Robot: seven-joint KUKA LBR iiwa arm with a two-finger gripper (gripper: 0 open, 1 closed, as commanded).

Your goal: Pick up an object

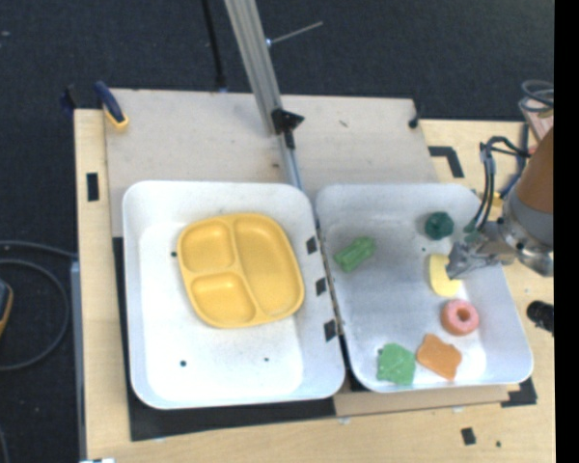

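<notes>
The gripper [460, 261] is hanging low in the right bin [386, 210], right on top of a yellow piece [444, 278]. I cannot tell if it is grasping the piece or not.

The piece is sitting near the bin's right wall, so it might slide or tip away when pinched. A pink ring [459, 317] is lying just below the gripper and a dark green ball [438, 225] just above it; either could be getting bumped. The orange piece [439, 356] and the yellow tray [240, 268] are farther off.
</notes>
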